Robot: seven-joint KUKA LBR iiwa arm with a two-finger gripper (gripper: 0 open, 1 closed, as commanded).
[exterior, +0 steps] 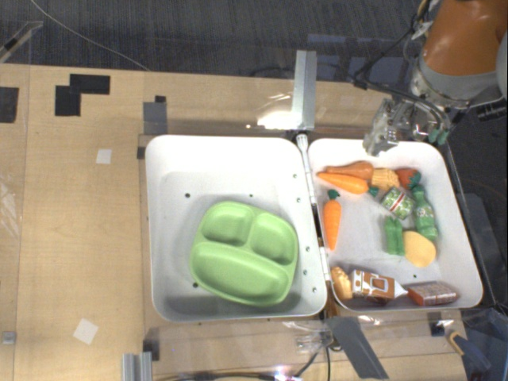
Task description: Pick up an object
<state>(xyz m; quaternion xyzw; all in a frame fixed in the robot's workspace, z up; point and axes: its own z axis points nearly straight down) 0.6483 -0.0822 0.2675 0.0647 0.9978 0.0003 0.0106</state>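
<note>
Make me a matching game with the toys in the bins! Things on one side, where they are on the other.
Things:
1. green plate
2. claw
3. yellow lemon
4. brown bottle

Places:
A. right bin, by its near edge
B. left bin
C. over the right bin's far edge
D. right bin, near its right wall

Pairs: 1-B, 2-C, 3-D, 4-A

Green divided plate [244, 252], orange carrots [331, 222], white bins [159, 213].

Two bins [159, 213] — two carrots [346, 179], one tray [244, 252].
</note>
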